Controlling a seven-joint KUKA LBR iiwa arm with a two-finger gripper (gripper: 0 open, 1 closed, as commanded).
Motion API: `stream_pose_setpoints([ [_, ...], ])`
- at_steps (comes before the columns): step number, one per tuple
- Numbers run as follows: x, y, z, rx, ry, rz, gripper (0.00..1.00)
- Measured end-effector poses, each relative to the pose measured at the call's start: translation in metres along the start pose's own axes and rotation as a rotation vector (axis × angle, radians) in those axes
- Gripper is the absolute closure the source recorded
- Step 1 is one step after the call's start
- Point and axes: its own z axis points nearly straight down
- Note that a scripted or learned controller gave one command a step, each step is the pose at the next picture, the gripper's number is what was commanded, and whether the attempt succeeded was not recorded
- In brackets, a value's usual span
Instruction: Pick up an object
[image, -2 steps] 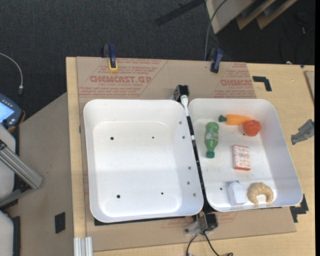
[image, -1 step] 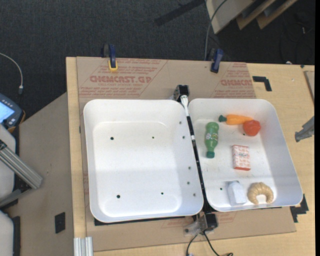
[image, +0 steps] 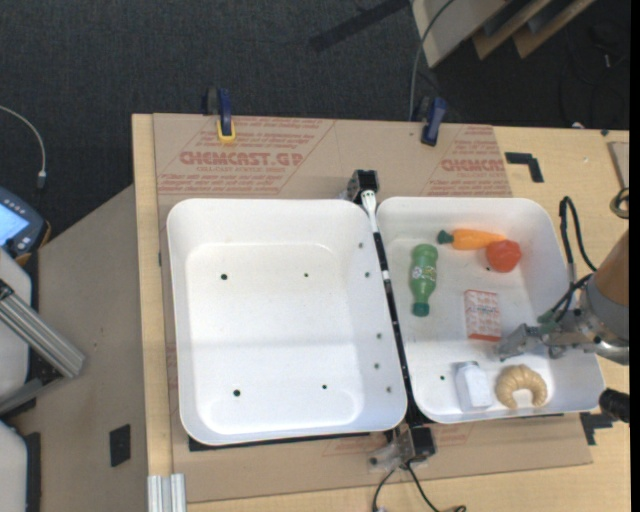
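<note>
Here, two white bins sat side by side on the brown worktop (image: 300, 150). The left bin (image: 200, 240) was the bigger-looking one, with small dark dots on its floor. The right bin (image: 545, 225) held all the things.

A green bottle (image: 423, 278) lay near the left wall of the right bin, its cap end pointing toward the front. Next to its top end lay a carrot (image: 474, 238), and a red ball (image: 504, 255) was touching the carrot's right end. A flat packet (image: 482, 313) with red print lay in the middle of the bin, apart from the bottle. At the front of the bin sat a tan croissant (image: 522, 385), and a small white block (image: 472, 385) lay just beside it on its left.

The arm (image: 612, 300) came in from the right, over the right wall of the bin. Its tool (image: 522, 341) was low in the bin, between the packet and the croissant, with its grey tip pointing left. The tip was just under the packet's bottom edge and just above the croissant. I could not tell if the tool was wide or narrow, and nothing could be seen held in it.

Two blue clamps (image: 432, 118) gripped the back edge of the worktop.
</note>
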Motion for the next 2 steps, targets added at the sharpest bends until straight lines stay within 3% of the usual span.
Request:
stream_pose_setpoints([
  [1, -0.0020, 0.0026, -0.0187, -0.013, -0.009, 0.001, 1.00],
  [2, -0.0019, 0.0023, -0.0181, -0.012, -0.008, 0.002, 0.00],
])
